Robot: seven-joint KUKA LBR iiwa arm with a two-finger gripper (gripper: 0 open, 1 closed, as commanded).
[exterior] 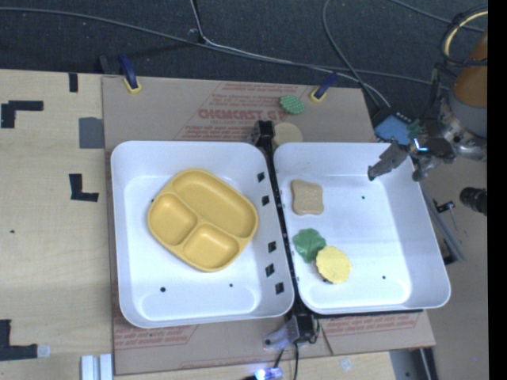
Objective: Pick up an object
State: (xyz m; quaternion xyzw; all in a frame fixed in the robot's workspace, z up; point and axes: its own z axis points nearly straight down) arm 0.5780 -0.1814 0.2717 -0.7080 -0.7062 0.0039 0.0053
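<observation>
White plastic makes two shallow bins side by side on the table: the left bin (127, 212) holds one yellow three-compartment tray (203, 218), with free floor along all its walls. The right bin (412, 244) holds three small things near its left wall: one tan biscuit-shaped piece (306, 198), one green lump (308, 243) and one yellow round piece (333, 265) touching it, so its right half is open. The jaws (396, 163) hang over this bin's upper right edge; I cannot tell if they are apart or together.

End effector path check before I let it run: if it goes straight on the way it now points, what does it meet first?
Probably the bare floor of the right bin; the end effector angles down-left over its upper right corner. Depth is unclear.
</observation>
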